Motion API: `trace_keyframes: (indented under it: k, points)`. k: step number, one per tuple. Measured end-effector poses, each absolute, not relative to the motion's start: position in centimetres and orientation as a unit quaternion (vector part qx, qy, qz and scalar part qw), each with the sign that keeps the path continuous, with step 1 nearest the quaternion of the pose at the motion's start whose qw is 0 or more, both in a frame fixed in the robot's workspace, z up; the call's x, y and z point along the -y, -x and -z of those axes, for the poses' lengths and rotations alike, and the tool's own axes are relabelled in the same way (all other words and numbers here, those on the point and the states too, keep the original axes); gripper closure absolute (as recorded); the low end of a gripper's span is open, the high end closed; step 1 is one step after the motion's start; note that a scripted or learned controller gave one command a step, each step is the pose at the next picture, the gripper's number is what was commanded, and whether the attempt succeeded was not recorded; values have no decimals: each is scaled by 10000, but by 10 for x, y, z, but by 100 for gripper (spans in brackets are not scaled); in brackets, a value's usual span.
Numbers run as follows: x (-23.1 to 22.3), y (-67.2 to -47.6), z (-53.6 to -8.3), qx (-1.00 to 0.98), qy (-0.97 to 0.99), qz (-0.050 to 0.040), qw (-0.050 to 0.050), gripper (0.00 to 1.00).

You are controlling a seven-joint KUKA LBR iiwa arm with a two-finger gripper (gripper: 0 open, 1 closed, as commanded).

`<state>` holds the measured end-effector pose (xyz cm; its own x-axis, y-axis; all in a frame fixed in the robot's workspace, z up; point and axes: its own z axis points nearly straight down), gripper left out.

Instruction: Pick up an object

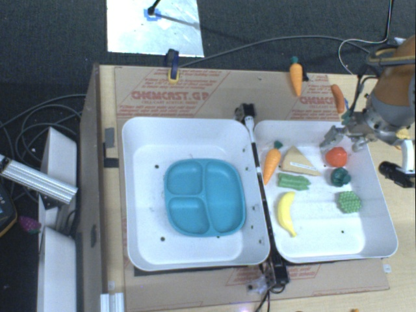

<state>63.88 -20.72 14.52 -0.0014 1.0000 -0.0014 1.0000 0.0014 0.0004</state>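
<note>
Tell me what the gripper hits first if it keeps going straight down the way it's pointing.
Probably the round red tomato-like toy: the gripper hangs just above it in the right white bin, fingers spread. Depth is unclear from this slanted view, so it may instead meet bin floor beside it.

The cardboard sheet (195, 90) under the bins reads "CHEMCAST" in red

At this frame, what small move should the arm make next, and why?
Probably a short descent onto the tomato. The gripper hovers at the right bin's far edge with open fingers, just beyond the tomato and holding nothing. The tomato is the nearest item, though a dark green piece sits close on its near side, so a straight drop seems safest.
</note>
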Motion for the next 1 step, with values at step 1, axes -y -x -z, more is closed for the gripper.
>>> trace_keyframes:
  k: [1]
  points:
    - [206,-669,-90,-7088,-7054,-4,10,0]
